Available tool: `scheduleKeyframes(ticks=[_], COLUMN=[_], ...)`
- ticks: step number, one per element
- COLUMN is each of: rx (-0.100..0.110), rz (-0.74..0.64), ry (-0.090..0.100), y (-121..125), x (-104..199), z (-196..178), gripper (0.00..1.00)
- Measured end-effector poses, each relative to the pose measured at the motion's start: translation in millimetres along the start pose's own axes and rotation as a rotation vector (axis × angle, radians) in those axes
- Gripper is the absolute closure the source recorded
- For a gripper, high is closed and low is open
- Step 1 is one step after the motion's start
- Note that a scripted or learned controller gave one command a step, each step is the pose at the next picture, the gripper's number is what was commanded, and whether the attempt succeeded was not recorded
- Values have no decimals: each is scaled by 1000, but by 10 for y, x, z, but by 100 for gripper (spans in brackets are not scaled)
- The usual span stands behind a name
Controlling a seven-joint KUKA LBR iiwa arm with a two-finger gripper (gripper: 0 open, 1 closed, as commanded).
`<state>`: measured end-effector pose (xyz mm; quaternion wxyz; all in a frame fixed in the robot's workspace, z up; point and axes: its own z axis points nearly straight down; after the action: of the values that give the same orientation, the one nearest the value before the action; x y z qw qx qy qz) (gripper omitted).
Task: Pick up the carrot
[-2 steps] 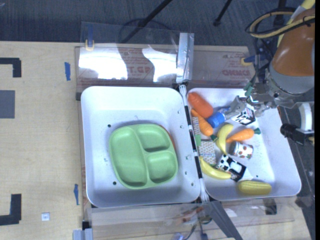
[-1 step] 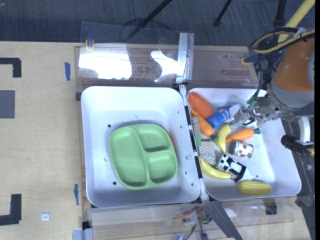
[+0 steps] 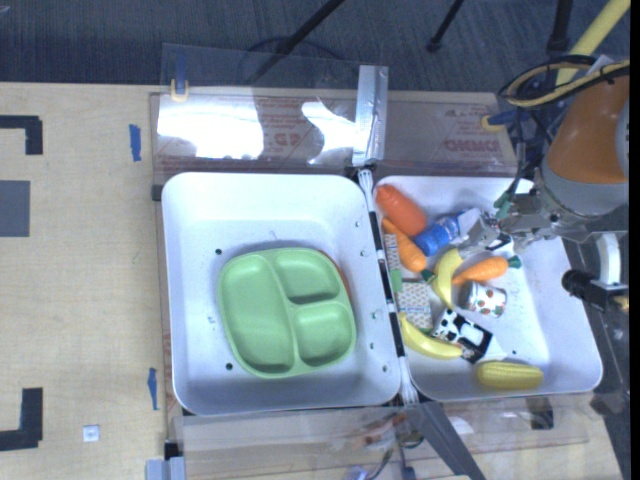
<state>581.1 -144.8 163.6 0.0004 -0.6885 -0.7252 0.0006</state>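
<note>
From my remote seat, the carrot (image 3: 483,268) lay close to the middle of the right bin (image 3: 570,353), its green tip pointing toward 3 o'clock and its orange body resting against a yellow banana (image 3: 446,274) at its 9 o'clock. The gripper (image 3: 497,230) hung just at the carrot's 12 o'clock, and I could not tell whether it was apart or together; nothing showed as held. I judged the carrot to be a light, stiff toy with a smooth, tapering skin that would likely slip toward the thin end, so I would have taken it across the thicker middle, clear of the banana. Counting, I made out two bins, one carrot with a green tip, two more orange pieces (image 3: 401,209) toward 10 o'clock, three yellow pieces, one blue thing (image 3: 437,236), one white spotted object (image 3: 488,300) and one black-and-white item (image 3: 465,331). The left bin (image 3: 190,268) bore one green divided plate (image 3: 288,310) with three compartments.
</note>
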Motion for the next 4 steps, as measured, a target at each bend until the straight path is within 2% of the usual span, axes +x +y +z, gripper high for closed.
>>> scheduleKeyframes(ticks=[1,2,3,4], rx=[-1,-2,-7,-8], rz=[-434,-704,-1148,-1389], ry=[1,0,-6,-8], y=[33,-151,353,353], x=[23,-268,-387,-366], z=[137,124,192,-65], gripper=[0,0,0,0])
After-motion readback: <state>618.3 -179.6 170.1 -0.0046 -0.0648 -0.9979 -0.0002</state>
